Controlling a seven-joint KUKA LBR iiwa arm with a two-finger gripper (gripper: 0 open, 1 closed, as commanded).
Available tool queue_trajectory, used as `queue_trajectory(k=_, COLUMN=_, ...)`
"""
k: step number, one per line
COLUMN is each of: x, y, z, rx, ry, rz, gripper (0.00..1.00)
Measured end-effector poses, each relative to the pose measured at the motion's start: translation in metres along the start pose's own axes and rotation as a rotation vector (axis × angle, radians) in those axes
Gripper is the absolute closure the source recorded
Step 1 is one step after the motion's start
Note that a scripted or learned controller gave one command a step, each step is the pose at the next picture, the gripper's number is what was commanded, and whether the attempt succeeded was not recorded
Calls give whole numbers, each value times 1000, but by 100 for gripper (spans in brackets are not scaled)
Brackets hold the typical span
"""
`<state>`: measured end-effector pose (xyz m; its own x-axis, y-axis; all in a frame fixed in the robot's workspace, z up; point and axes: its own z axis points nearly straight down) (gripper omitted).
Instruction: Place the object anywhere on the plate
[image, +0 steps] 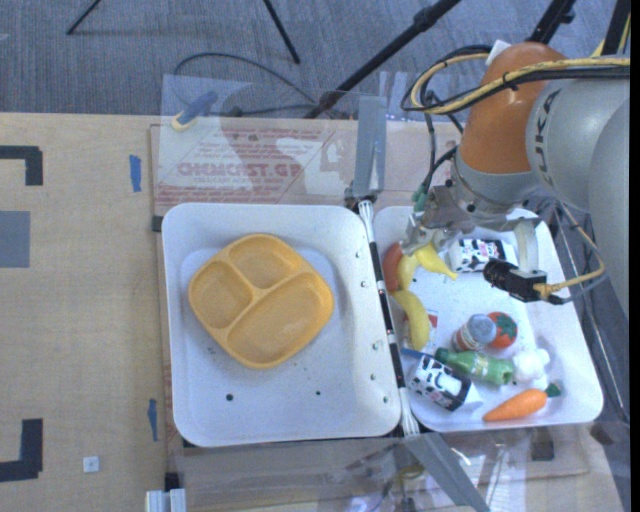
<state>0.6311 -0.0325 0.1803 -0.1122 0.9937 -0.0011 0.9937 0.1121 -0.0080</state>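
End effector (428, 238) sits low over the right bin's far-left corner w/ a yellow banana (432, 260) right beneath it (grip state: can't tell), yellow plate (261, 299) well to the left.

One fixed camera looks down at a slant from above the plate (261, 298), taking in both bins at middling range.
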Motion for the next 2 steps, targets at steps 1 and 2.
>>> queue_trajectory(k=1, x=56, y=25, z=-101, rx=-10, ry=0, rz=-70, gripper=100)
queue_trajectory(k=2, x=140, y=6, z=41, rx=-5, ry=1, rz=26, gripper=100)
